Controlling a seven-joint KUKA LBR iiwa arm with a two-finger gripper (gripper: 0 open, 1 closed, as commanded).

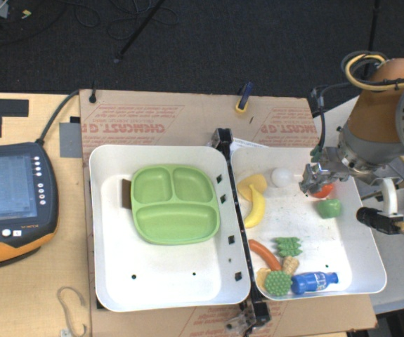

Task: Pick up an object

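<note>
My gripper (317,182) seems clamped on something red (326,187) — loosely, I judge; it may drop onto the green pepper (329,207) at five o'clock.

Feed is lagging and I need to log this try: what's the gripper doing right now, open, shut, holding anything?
Gripper: low over the right bin, beside a red item and a green one; grasp cannot be told.

cardboard sheet (187,118) bears upside-down red "chemcast gp" print.
</note>
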